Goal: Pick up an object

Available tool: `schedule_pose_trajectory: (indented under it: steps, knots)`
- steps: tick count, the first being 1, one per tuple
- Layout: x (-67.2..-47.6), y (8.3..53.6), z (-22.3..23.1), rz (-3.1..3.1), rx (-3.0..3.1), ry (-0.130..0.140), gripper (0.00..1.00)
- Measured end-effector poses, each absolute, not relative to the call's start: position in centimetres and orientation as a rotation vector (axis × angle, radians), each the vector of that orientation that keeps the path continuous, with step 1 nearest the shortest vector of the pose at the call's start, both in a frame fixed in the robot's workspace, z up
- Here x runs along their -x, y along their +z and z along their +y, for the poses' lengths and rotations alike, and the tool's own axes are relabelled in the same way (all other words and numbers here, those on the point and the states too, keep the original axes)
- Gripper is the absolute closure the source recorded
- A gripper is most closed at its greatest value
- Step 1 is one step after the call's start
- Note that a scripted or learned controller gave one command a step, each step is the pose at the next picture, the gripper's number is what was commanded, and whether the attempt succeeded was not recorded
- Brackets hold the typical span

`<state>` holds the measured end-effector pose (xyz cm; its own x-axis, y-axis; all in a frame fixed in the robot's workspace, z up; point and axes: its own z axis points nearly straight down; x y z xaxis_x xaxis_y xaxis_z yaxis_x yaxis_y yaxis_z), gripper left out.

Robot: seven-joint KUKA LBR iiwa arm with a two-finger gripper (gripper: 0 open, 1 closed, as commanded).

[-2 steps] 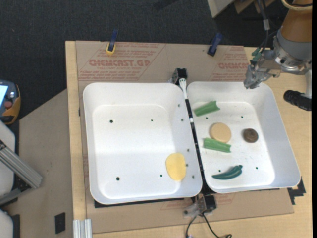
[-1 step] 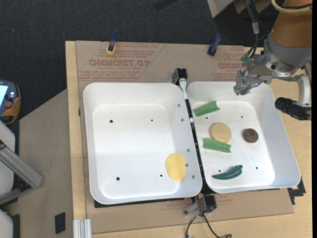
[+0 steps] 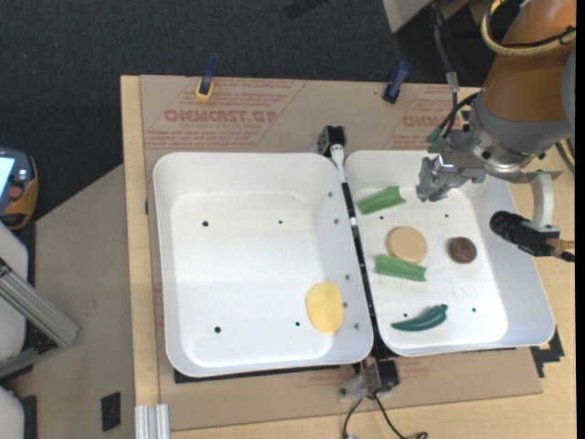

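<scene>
In the right bin (image 3: 512, 323) lie a light green piece (image 3: 380, 199), a tan round disc (image 3: 407, 242), a second green piece (image 3: 400, 267), a small brown round object (image 3: 462, 250) and a dark green pepper shape (image 3: 421, 318). A yellow oval object (image 3: 324, 306) rests in the left bin (image 3: 228, 245) near its front right corner. My gripper (image 3: 433, 187) hangs over the back of the right bin, just right of the light green piece, with nothing visibly between its fingers.
The two bins meet at a black divider (image 3: 350, 218). Blue and yellow clamps (image 3: 207, 85) hold the cardboard base at the back. A black part (image 3: 521, 231) of the arm juts out over the right bin's right side.
</scene>
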<state>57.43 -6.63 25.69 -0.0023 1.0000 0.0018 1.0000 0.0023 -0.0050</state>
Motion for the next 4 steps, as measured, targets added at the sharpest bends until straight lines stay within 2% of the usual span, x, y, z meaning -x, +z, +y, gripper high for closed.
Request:
schedule_pose_trajectory:
  steps: [1, 2, 3, 4]
  knots:
    - [-54.1, 27.7, 0.5, -2.223, 2.214, 0.001, 1.0]
    - [-51.0, 35.4, 5.2, -2.232, 2.217, -0.012, 1.0]
    - [-47.8, 32.9, 0.0, -2.214, 2.225, 0.006, 1.0]
    - [-48.0, 36.8, 5.3, -2.229, 2.217, -0.006, 1.0]
